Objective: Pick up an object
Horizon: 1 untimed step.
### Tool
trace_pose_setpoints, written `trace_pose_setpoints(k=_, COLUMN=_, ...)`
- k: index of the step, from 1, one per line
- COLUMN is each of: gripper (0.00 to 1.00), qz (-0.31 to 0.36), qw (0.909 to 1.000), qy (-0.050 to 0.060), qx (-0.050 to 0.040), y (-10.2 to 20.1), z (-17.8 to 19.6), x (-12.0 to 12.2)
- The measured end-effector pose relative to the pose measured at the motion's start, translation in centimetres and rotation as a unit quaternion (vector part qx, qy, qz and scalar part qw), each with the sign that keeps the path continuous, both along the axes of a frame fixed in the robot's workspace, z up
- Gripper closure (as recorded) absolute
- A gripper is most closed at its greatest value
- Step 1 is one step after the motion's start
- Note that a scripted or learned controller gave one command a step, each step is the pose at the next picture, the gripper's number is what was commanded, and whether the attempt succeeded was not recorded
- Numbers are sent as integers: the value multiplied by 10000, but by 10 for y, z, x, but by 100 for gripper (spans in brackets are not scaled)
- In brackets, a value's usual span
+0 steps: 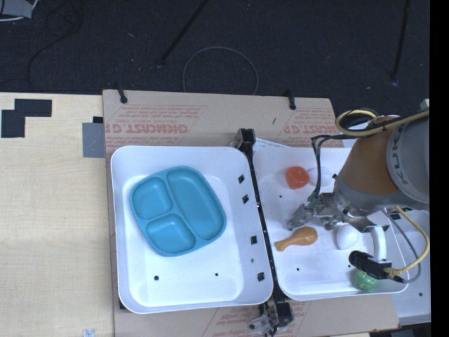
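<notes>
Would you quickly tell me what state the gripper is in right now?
Gripper: low in the right bin, just above the orange drumstick-shaped toy; open or closed cannot be told, and nothing is visibly held.

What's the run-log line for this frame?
gripper low in right bin | above drumstick | tomato behind | plate in left bin | nothing visibly held

Cardboard sheet [210, 121]: I read red print upside down along its far strip — it looks like "CHEMCREST", though I'm unsure of the letters; it sits well to the left of my gripper [303, 217] and beyond it.
Second red print: further right on that strip, nearer the gripper — too broken up for me to read.
Near cardboard edge [235, 321]: faint red letters there too, illegible.
</notes>
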<state>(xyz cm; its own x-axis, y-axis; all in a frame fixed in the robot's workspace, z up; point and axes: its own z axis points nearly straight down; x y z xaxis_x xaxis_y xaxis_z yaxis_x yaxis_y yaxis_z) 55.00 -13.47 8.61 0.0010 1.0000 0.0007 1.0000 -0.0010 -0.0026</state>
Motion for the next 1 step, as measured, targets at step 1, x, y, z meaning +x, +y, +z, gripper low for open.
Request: trace_pose_setpoints(k=1, gripper=100, qz=-25, qw=10000, qy=3, qx=2, y=-1, z=12, x=0)
